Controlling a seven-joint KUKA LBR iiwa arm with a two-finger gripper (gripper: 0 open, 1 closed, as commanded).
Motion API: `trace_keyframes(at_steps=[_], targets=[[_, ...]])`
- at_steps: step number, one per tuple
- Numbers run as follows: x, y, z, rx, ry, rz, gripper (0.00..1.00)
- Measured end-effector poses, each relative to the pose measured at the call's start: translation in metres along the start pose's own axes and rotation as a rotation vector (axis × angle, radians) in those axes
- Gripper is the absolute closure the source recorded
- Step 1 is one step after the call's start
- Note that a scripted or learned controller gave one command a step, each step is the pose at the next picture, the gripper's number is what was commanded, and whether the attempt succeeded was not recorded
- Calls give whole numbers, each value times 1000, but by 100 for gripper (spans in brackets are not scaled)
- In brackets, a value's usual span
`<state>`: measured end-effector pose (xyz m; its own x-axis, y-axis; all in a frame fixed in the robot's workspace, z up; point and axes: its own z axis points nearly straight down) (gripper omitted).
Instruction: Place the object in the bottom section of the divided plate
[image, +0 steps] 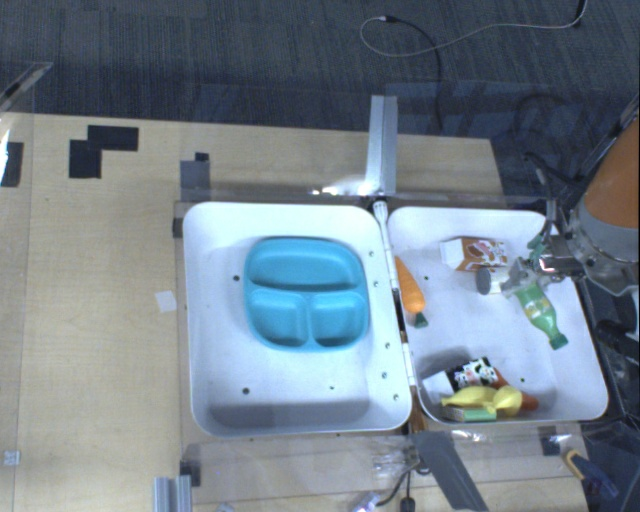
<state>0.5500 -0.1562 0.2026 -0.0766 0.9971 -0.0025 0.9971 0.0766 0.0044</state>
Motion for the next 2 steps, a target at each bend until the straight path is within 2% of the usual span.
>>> trace_keyframes(at_steps=[1,2], targets=[[15,34,15,0,0,-3,100],[57,122,-78,-2,0,143,100]])
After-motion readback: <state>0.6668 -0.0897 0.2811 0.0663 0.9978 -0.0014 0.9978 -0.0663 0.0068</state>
